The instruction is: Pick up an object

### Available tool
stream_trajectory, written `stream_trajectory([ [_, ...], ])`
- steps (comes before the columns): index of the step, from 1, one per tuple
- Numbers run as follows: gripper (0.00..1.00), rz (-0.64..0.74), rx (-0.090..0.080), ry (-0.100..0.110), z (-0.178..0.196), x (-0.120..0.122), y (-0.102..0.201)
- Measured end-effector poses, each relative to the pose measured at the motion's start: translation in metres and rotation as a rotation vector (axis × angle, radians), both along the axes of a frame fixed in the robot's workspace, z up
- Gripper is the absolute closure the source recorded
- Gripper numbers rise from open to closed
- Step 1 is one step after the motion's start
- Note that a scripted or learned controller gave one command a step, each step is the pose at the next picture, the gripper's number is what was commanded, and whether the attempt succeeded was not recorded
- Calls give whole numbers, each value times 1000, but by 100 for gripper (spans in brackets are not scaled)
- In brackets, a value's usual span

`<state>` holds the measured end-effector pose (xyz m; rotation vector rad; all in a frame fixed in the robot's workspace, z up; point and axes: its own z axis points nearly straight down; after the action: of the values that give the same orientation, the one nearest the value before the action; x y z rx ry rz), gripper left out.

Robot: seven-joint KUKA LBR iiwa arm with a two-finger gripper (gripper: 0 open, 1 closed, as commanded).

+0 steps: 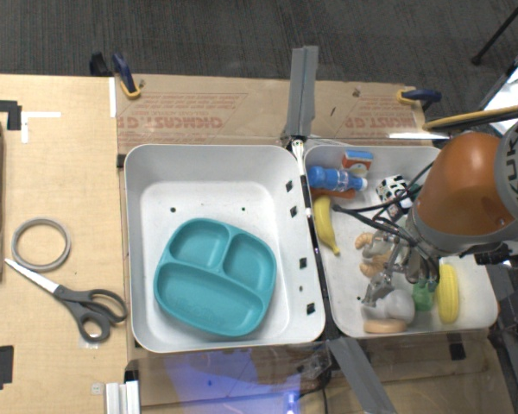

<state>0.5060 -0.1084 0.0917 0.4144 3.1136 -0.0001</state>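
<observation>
Spanning the table (60,145) are two white bins: the left bin (147,197) is carrying a teal divided plate (216,274), and the right bin (475,313) is holding the toys, with the grey arm (466,188) reaching over it. Hanging low among them, the claw (382,290) is sitting just above a pale rounded object (387,322) near the front wall, though whether it is spread or pinching cannot be told. Lying nearby are a banana (325,222), a blue bottle (332,179), a yellow corn cob (449,293) and a green piece (424,297).

One fixed camera looks down at a slant from above the bench (60,162), taking in both white bins (138,231) from moderate height.
</observation>
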Motion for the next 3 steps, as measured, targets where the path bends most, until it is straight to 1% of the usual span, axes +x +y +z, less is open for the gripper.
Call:
stream_trajectory([
  [1, 0, -119, 0, -1, 0, 5, 13],
  [2, 0, -81, 0, -3, 1, 59, 1],
  [3, 0, -148, -1, 33, -2, 131, 8],
])
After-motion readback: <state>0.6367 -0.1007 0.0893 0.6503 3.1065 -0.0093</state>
